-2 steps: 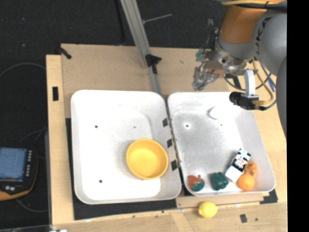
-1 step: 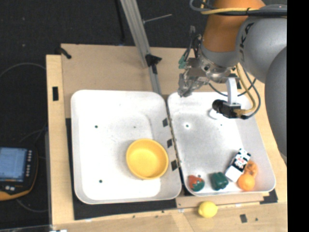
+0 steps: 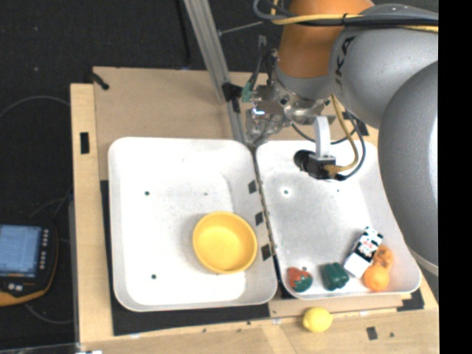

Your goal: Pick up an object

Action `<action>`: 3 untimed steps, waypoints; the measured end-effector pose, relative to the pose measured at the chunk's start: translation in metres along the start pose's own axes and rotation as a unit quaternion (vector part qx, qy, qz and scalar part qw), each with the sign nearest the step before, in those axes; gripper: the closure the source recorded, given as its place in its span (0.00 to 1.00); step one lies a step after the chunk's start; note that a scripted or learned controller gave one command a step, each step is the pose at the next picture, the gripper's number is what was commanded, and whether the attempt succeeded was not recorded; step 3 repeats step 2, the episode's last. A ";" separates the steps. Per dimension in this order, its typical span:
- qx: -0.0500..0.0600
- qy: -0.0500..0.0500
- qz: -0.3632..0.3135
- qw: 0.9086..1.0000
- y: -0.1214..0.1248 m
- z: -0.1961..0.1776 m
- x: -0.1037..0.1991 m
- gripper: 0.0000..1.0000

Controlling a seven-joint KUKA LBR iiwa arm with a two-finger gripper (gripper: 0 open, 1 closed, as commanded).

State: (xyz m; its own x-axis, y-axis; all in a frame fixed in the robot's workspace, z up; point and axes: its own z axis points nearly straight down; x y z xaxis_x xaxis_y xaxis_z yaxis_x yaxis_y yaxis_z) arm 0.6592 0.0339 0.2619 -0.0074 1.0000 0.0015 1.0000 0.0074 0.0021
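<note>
- My tool (image 3: 259,127) hangs at the far end of the wall between the two bins, under the orange band of my arm (image 3: 318,28); I cannot tell how it stands, and I see nothing in it
- The yellow bowl (image 3: 224,242) is round, plain and open side up, resting in the near right part of the left bin (image 3: 133,198), close to the dividing wall
- The rest of the left bin's floor lies bare and white around the bowl
- The right bin (image 3: 310,212) holds a cluster along its near edge: a red piece (image 3: 299,277), a green piece (image 3: 335,275), a white block with black marks (image 3: 365,253) and an orange piece (image 3: 377,275) touching it
- A small yellow ball (image 3: 317,319) sits on the table (image 3: 162,102), just outside the right bin's near rim
</note>
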 end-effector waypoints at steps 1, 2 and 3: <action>0.002 -0.001 0.001 1.000 -0.001 0.020 0.047 1.00; 0.001 0.000 0.003 1.000 -0.001 0.019 0.044 0.00; 0.001 0.000 0.003 1.000 -0.001 0.019 0.044 0.00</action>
